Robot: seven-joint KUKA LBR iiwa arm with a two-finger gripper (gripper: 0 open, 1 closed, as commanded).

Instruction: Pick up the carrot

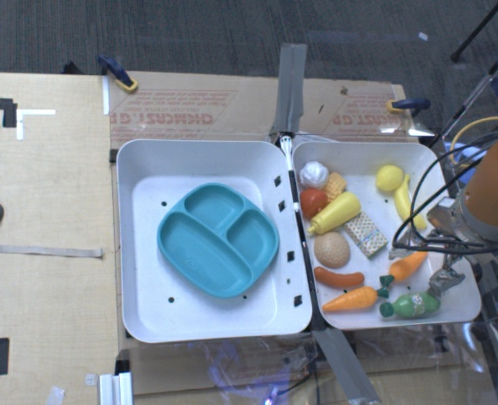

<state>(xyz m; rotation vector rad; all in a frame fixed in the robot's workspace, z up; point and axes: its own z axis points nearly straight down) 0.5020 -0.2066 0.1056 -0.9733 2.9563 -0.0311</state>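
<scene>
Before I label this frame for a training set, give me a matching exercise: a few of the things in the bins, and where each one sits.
Things:
1. blue divided plate
2. carrot
3. lemon
4. green bottle

Places:
A. far side of the right bin, near its back wall
B. near edge of the right bin, beside the gripper
C. middle of the left bin
D. near edge of the right bin, just in front of the sausage

Pairs: 1-C, 2-D, 3-A, 4-B
</scene>
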